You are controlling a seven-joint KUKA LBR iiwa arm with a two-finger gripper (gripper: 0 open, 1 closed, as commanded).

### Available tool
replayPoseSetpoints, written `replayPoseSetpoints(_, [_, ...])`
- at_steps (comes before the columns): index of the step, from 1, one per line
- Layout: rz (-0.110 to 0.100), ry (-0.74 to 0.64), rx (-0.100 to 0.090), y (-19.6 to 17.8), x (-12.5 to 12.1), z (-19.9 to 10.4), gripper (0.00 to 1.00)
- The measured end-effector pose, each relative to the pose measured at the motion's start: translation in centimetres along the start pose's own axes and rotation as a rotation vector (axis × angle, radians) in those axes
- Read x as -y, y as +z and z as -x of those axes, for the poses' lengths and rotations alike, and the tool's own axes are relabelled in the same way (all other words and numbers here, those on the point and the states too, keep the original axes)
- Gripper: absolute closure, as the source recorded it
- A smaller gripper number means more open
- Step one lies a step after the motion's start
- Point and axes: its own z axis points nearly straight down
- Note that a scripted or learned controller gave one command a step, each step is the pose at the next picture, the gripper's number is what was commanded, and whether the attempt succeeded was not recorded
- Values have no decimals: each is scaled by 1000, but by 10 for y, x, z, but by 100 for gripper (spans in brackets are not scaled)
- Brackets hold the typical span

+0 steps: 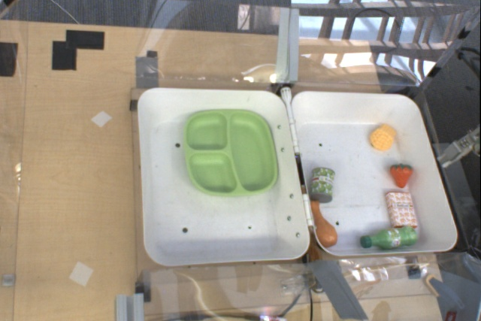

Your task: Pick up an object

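Camera view: the pick has not begun, as far as can be judged. Every object lies in a bin and none is lifted. Whether the tool is spread or pressed together cannot be told from this view. The whole task is left: choose an object, descend, close, lift.

Left bin (161, 237): holds one green plate (229, 152) with three compartments, lying flat near the bin's centre. All three compartments are bare.

Right bin (353, 113): holds six loose objects, any of which would serve as the task's thing.
- Yellow item (382, 137), far right part, apart from the rest.
- Strawberry (402, 175), just below it, near the right wall.
- Box (400, 209), upright or slightly tilted, below the strawberry.
- Green bottle (388, 239), on its side, touching or just beside the box's lower end.
- Can (322, 183), close to the left wall.
- Orange piece (323, 227), against the left wall, its upper end at the can's base.

Judgement: the yellow item stands clearest of walls and neighbours.
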Motion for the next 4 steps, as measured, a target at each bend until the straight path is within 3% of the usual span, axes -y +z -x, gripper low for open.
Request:
replayPoseSetpoints(2, [-2, 660, 0, -26, 0, 0, 100])
replayPoseSetpoints(3, [-4, 968, -1, 0, -4, -10, 100])
replayPoseSetpoints(4, [-5, 1319, 0, -22, -4, -10, 100])
